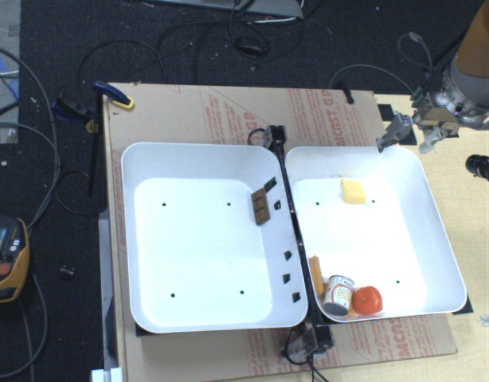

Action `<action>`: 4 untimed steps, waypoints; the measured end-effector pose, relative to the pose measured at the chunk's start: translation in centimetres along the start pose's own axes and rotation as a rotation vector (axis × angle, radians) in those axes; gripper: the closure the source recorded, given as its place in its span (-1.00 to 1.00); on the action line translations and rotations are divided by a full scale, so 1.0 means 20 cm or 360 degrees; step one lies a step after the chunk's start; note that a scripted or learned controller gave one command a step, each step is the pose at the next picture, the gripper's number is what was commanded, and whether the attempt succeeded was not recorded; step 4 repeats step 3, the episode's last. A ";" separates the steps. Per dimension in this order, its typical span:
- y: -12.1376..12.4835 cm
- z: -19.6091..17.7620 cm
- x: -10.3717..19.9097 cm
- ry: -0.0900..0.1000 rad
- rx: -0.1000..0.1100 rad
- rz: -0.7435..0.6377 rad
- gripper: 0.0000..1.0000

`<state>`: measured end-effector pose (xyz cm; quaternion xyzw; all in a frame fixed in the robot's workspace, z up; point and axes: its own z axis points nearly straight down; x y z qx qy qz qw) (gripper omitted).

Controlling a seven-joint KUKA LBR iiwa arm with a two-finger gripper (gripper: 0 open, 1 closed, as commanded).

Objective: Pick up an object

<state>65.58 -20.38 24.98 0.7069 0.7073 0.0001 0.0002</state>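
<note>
Red lettering runs across the brown cardboard sheet [221, 106] under the bins, upside down from this angle and not something I can read cleanly. More red print shows along the sheet's lower right edge, also unreadable. The small can [338, 293] carries a label with an orange patch, too small to make out any words.

Up at the top right, the claw [408, 132] hangs just outside the far corner of the right bin [436, 205], over the bench. Its two fingers [389, 136] are spread apart, wide, with nothing between them.

Inside the right bin, the yellow block [354, 191] sits near the far wall, the closest piece to the claw, below and to its left, clearly apart from it. Down in the near corner is a cluster: the can lying beside a red ball [368, 299], the two touching or nearly so, and an orange stick [315, 273] lying along the left wall just beside the can. That group is well apart from the claw, right across the bin.

Over in the left bin [149, 213], a brown bar [260, 207] lies near the right wall, tilted slightly.
</note>
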 end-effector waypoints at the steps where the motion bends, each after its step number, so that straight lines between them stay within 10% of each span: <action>1: -0.21 0.10 -0.04 0.0001 0.0004 0.0003 -1.00; 2: -0.13 0.21 0.15 0.0002 0.0003 -0.0004 -1.00; 3: -0.13 0.15 0.14 0.0000 0.0000 -0.0001 1.00; 4: -0.13 0.15 0.14 0.0000 0.0000 -0.0001 1.00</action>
